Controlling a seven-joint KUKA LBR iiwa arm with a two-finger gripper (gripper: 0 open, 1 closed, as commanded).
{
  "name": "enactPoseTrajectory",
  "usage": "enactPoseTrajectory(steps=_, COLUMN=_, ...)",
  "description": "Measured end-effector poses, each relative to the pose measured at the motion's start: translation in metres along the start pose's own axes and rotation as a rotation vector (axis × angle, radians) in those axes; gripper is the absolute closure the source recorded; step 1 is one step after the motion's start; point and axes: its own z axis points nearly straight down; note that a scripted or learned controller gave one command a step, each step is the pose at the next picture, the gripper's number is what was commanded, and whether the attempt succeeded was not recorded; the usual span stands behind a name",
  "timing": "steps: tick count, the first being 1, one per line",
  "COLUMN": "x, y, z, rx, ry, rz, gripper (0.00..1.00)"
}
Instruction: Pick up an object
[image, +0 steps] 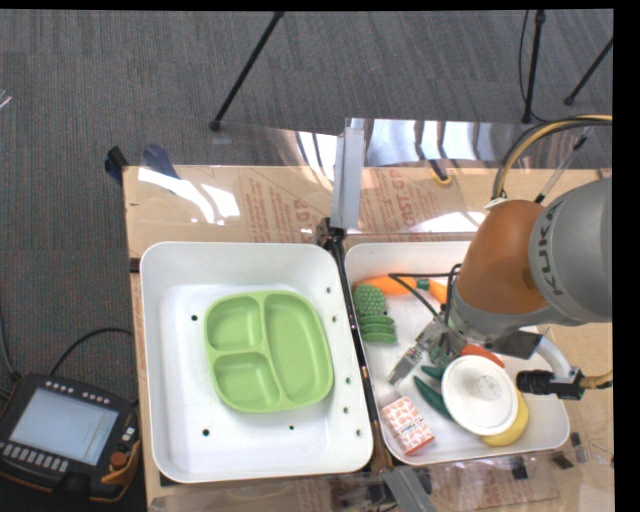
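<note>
Smooth matt green plastic tray (268, 351), glossy white plastic bins (165, 300), printed cardboard box (408, 425)

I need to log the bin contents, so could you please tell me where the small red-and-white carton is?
The carton lies near the front edge of the right bin, just left of the white round lid.

Grey arm (578, 250), orange band (505, 262), dark "KUKA" lettering, black cables.
</note>
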Motion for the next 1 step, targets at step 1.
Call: enactPoseTrajectory(steps=1, x=-0.0339, y=0.0460, z=-0.0016, rx=-0.002, ry=-0.004, rz=0.054, gripper=0.00)
